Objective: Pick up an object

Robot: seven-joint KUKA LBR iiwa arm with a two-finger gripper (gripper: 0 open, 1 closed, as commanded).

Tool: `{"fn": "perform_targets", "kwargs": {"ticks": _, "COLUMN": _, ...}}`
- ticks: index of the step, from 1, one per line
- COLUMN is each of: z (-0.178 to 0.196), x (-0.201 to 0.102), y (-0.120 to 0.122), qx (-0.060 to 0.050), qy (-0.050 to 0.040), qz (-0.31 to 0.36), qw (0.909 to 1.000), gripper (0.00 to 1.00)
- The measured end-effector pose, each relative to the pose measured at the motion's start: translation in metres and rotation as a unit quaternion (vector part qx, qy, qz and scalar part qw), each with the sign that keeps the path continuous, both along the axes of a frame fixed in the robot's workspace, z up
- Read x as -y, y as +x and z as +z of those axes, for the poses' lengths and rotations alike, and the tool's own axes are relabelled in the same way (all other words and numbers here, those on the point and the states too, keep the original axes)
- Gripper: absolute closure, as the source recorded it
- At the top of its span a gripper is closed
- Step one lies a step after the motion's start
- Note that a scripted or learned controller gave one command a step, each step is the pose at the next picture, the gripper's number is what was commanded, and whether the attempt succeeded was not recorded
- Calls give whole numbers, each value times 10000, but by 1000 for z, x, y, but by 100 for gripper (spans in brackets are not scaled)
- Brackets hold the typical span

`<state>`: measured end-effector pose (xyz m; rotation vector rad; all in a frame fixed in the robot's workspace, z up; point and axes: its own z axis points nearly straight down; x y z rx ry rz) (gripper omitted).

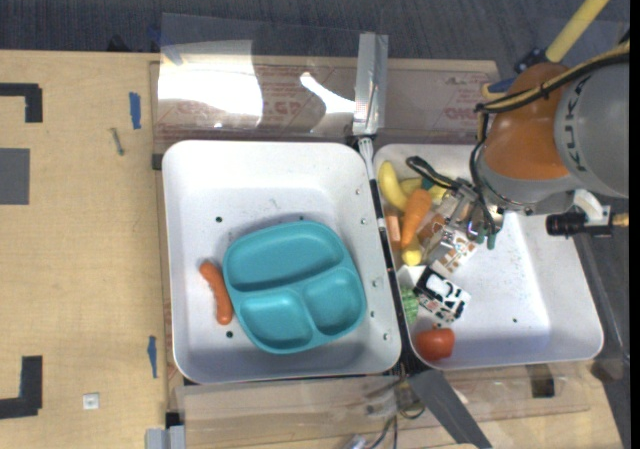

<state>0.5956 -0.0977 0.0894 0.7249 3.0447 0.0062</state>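
My gripper (453, 230) hangs low over the left part of the right bin (545, 312), right above a cluster of small objects. Just to its left lie an orange carrot-like piece (414, 221) and a yellow banana (391, 185). A black-and-white toy (441, 295) sits directly in front of the gripper, and a red tomato (434, 342) rests at the bin's front left corner. A green item (407, 303) lies against the bin's left wall. Nothing is visibly lifted by the gripper.
The left bin (200, 172) holds a teal divided plate (292, 284) and an orange-red sausage (216, 292) beside it. A clear plastic sheet (260, 87) and a metal post (368, 82) stand behind the bins. The arm's orange band (520, 142) looms over the right bin's back.
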Motion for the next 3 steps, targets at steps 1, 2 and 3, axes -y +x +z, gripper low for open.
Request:
{"fn": "perform_targets", "kwargs": {"ticks": 1, "z": 4, "x": 12, "y": -73, "qx": 144, "qy": -48, "qz": -282, "qw": 9995, "gripper": 0}}
{"fn": "perform_targets", "kwargs": {"ticks": 2, "z": 2, "x": 0, "y": -90, "qx": 47, "qy": -24, "qz": -616, "qw": 9981, "gripper": 0}}
{"fn": "perform_targets", "kwargs": {"ticks": 3, "z": 2, "x": -2, "y": -108, "qx": 77, "qy": -13, "qz": -847, "qw": 9964, "gripper": 0}}
